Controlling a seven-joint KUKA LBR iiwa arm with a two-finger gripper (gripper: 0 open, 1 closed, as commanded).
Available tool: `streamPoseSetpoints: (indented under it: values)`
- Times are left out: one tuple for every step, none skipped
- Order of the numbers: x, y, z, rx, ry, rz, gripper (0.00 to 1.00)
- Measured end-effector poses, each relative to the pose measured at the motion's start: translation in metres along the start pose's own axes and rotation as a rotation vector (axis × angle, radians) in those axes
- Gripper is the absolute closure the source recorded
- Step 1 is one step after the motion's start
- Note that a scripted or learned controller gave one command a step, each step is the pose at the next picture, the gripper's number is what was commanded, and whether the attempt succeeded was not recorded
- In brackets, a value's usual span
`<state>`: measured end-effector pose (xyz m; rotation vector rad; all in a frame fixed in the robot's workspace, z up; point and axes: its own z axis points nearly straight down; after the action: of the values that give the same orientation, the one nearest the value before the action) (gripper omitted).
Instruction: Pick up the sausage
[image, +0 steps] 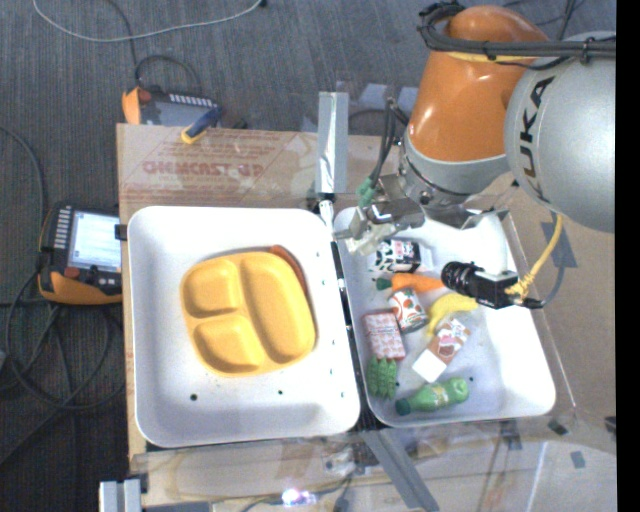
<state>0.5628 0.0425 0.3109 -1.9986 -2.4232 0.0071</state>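
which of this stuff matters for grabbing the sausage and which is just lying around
For the job:
gripper, over the right bin's far left corner
likely sausage, a reddish-brown strip at the yellow tray's far right edge, in the left bin

Lying about:
yellow tray
in the right bin: cow-print carton, carrot, banana, red can, pink packet, green bottle

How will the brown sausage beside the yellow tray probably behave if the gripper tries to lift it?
The sausage looks long and rounded, so it may roll or slip aside. It lies tight against the yellow tray and is partly hidden, so a grasp could also nudge the tray. It looks small, so it is probably light.
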Motion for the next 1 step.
streamPoseSetpoints:
  values:
    - [-0.0004,0.0011,-0.0069,0.005,-0.001,0.001,1.00]
